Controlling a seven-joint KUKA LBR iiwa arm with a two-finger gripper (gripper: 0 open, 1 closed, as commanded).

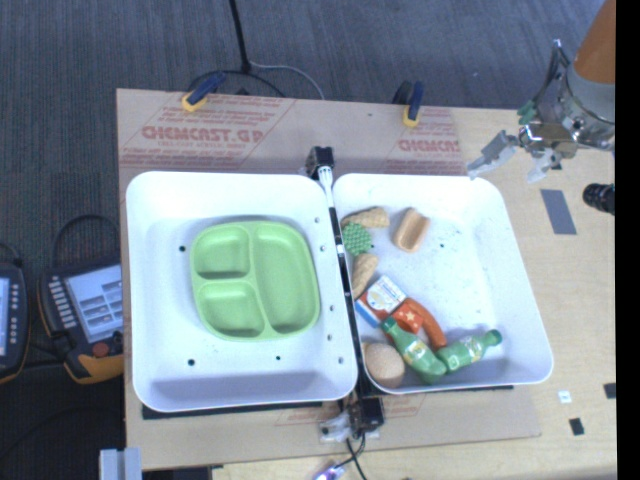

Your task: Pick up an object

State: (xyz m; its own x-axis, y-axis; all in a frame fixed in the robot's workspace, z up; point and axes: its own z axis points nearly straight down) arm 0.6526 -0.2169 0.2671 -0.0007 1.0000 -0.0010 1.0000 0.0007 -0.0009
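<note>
My gripper [519, 162] hangs above the bench just past the far right corner of the right bin [500, 268]. Its two fingers are spread open with nothing between them. Several toy foods lie along the right bin's left and front side: a tan bread roll [410, 229], a second roll [366, 218], a green spiky piece [357, 237], a red and white carton [379, 298], an orange-red piece [417, 321], two green bottles [466, 350], and a beige egg-shaped piece [383, 363]. All of them sit well to the left of and below the gripper.
The left bin [160, 218] holds a green divided plate [253, 279]. Clamps [410, 103] sit on the cardboard's far edge, and a black fitting [320, 160] stands where the bins meet. Grey tape patches [559, 211] mark the bench at the right.
</note>
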